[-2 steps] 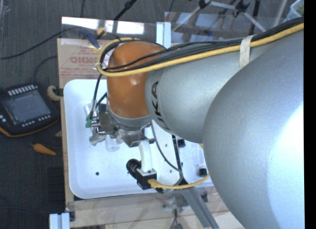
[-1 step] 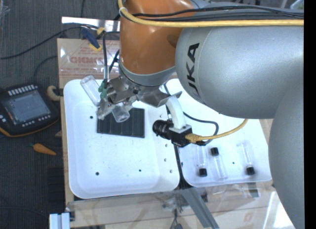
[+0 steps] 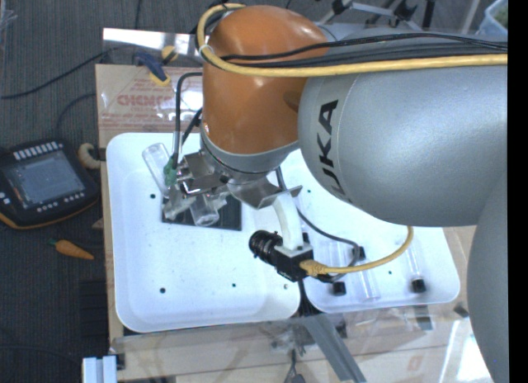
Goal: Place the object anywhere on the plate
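The big grey arm casing [image 3: 396,117], up and to the right of the fingers, carries dark letters reading "UKA", the start cut off by the orange band. The brown cardboard sheet [image 3: 136,105], beyond the fingers to the upper left, bears faint red printing, too blurred to read.

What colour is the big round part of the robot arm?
Orange. The round part shows best in the camera view, above the left white bin.

Fixed above the bench, looking down at a slant on both bins [image 3: 198,290]. Close to the arm [image 3: 396,125], which enters from the right and blocks much of the right bin [image 3: 429,286].
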